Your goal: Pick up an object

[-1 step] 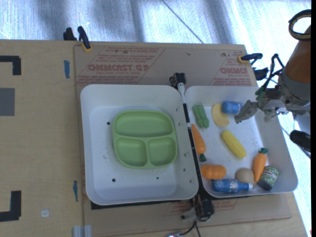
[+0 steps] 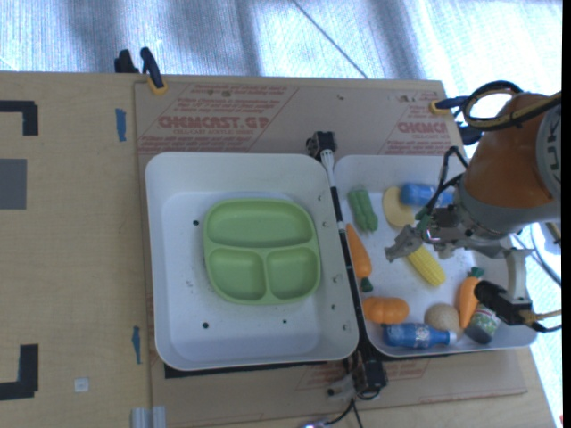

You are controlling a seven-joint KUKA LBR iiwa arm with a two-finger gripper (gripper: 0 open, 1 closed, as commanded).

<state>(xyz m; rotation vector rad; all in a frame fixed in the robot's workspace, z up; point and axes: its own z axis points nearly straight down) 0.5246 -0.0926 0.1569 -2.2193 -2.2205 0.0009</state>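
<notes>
The near edge of the right bin [image 2: 526, 335] holds a row of items: a blue bottle [image 2: 416, 334] lying on its side with its long axis running left to right, a beige rounded item [image 2: 442, 316] touching it from behind, an orange carrot [image 2: 467, 299] standing roughly end-on toward the far side, and a dark cylindrical item [image 2: 484, 325] just beside the carrot. An orange rounded item [image 2: 386, 309] lies to the left of the bottle. Further in, the gripper [image 2: 419, 236] hangs over the middle of the right bin, its fingers spread apart with nothing seen between them. The yellow corn cob [image 2: 426, 266] is the nearest candidate for the pick: it lies immediately below and on the near side of the gripper, its long axis running diagonally from upper left to lower right. In judgement, the coming move calls for a short descent with the fingers set across that diagonal, not along it. A second orange carrot [image 2: 359, 251] rests along the left wall of the bin, its axis running near to far. Beyond the gripper lie a green pod-shaped item [image 2: 362, 209], a pale yellow rounded item [image 2: 398, 207] and a blue item [image 2: 416, 193] touching it. The left bin [image 2: 169, 266] contains a green divided plate [image 2: 262, 249] with three compartments, lying flat near its centre, well apart from the gripper. The single arm [image 2: 508, 163] enters from the right, placing all right-bin items within closer reach than the plate.
</notes>
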